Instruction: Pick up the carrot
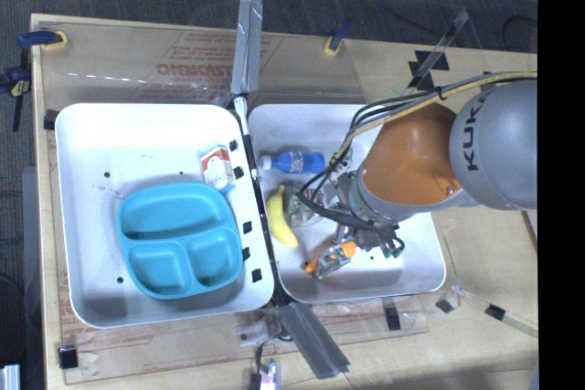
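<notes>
The orange carrot lies near the front edge of the right bin, pointing toward the front left. My gripper hangs directly over the carrot's right end, under the orange wrist band and a bundle of black cables. The wrist hides that end of the carrot and where the gripper meets it.
In the right bin, a yellow banana lies by the left wall, a blue bottle at the back, and a clear greenish item beside the banana. The left bin holds a blue compartment tray and a small red-and-white packet.
</notes>
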Robot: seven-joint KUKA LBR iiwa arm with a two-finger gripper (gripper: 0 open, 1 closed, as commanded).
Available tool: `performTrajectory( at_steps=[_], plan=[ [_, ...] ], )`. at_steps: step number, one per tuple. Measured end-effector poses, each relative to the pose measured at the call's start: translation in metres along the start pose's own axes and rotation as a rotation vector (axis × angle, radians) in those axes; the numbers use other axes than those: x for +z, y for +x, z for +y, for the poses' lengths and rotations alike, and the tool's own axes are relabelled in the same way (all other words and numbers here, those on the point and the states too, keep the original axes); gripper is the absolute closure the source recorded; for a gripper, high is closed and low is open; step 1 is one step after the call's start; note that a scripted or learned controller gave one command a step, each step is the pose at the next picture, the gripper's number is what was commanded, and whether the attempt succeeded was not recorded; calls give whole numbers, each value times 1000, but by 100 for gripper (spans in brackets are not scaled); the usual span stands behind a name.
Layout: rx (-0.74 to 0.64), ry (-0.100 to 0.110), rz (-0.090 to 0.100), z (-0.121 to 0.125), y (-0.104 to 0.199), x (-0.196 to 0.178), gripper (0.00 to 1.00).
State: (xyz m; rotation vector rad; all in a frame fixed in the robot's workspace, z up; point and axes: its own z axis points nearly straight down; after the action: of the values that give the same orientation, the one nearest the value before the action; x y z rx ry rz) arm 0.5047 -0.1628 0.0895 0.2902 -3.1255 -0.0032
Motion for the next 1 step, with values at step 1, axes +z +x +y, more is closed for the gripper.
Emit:
performTrajectory(
  at_steps=[1],
  plan=[
    [-6,-2,2,1,-1,-8,100]
  ],
)
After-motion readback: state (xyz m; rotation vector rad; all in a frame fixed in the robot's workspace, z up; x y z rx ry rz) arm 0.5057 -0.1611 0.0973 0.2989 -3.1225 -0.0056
